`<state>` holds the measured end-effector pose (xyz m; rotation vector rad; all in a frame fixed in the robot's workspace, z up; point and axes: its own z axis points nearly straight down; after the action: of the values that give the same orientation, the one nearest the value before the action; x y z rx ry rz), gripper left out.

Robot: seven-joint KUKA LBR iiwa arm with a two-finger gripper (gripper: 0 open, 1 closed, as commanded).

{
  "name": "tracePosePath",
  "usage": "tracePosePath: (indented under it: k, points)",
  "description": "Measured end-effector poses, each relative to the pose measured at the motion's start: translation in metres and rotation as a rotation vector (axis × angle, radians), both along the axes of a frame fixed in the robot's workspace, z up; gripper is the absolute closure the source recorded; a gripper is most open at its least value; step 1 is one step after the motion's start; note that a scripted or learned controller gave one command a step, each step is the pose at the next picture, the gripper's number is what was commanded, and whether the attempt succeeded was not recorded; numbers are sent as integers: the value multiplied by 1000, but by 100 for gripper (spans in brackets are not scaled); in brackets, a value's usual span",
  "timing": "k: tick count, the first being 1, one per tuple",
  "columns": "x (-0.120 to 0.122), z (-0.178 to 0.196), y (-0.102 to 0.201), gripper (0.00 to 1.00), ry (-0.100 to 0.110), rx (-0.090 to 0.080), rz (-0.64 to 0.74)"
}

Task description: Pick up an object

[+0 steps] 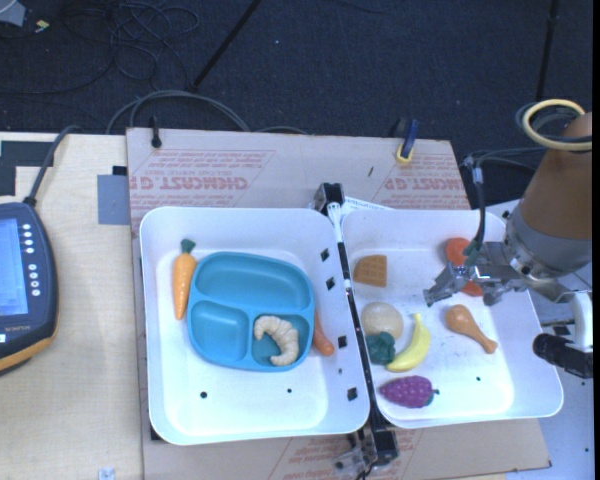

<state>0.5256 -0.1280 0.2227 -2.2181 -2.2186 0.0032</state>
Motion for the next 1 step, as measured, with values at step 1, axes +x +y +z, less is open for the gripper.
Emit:
tracePosePath:
  k: [1]
  points:
    - [0, 10, -1, 100, 2, 1, 0]
